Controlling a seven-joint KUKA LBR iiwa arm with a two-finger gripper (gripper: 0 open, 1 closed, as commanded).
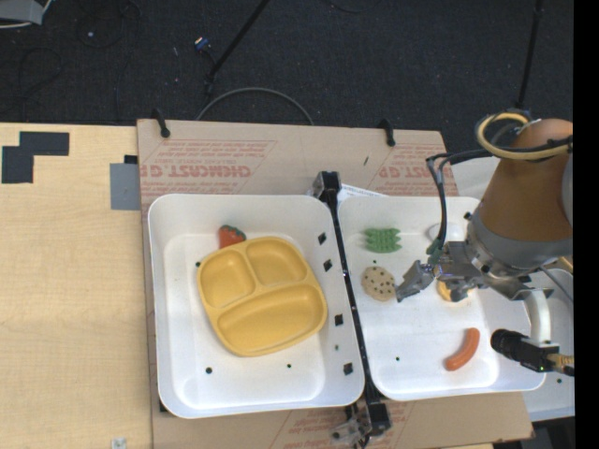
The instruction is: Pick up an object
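Note:
My gripper (413, 284) hangs low over the right bin (412, 372), just right of a round tan cookie (378, 282). Nothing shows between its fingers. A green ridged piece (382, 240) lies toward the bin's back. An orange sausage (462, 349) rests near the front right corner. A small yellow item (455, 293) peeks out from under the wrist, mostly hidden by the arm.
The left bin (178, 344) holds a yellow divided plate (262, 294), with a red and green strawberry-like toy (230, 236) at its back left edge. A black divider (343, 297) separates the bins. The arm's body (524, 204) covers the right bin's back right corner.

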